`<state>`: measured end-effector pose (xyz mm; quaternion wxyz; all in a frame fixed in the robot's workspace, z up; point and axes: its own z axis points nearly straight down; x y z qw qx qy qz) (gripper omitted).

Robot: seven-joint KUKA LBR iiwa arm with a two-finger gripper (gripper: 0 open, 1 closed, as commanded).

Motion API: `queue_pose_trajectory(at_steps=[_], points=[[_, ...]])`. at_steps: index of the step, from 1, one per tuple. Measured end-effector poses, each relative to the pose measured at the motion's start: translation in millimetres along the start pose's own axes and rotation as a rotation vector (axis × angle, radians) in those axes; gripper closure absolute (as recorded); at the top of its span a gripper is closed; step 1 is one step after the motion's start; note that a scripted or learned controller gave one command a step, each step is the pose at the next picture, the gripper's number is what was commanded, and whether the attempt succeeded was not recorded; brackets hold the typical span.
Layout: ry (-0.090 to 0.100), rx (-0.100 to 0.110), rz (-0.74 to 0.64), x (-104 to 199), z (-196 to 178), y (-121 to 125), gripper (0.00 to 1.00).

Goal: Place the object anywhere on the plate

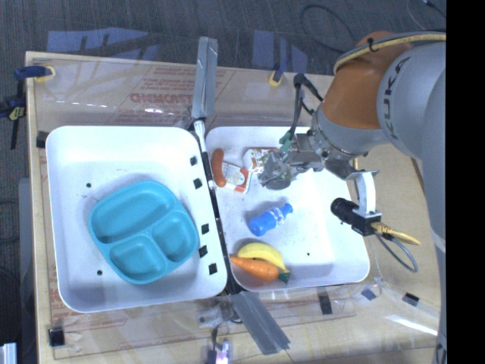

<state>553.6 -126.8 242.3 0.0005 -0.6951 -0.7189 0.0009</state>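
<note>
Over on the left there's the first white bin (68,226), and sitting in it is a blue plate (144,230) with three sections, turned a bit diagonal, nothing on it. A strip with some black clips runs down between the two bins. Cross that and you're in the right bin (345,264), where all the stuff is. Right by the divider near the top there's a sausage (218,167) lying lengthwise, touching or maybe overlapping a crinkly snack packet (250,165) with red and white print. Further down, roughly mid-bin, a small blue bottle (269,219) lies on its side, cap end pointing up and right. Below that, at the front edge of the bin, a banana (263,253) is snuggled up against a carrot (256,269), the carrot just in front with its green end to the right. The gripper (276,171) is down at the right end of that snack packet, low in the bin, but honestly it's a dark blurry lump from here and I can't tell if it's got anything. Behind it the grey arm (413,97) with the orange band comes in from the right, cables trailing off it.
</note>
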Motion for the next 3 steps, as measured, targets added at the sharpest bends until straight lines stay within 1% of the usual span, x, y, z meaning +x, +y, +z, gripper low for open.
queue_pose_trajectory(at_steps=[1, 2, 3], points=[[0.000, 0.001, -0.116, 82.7, 4.9, -5.8, 1.00], [-0.001, 0.002, -0.093, 127.2, 52.8, -31.4, 1.00], [-0.001, 0.001, -0.091, 126.5, 52.6, -31.2, 0.00]])
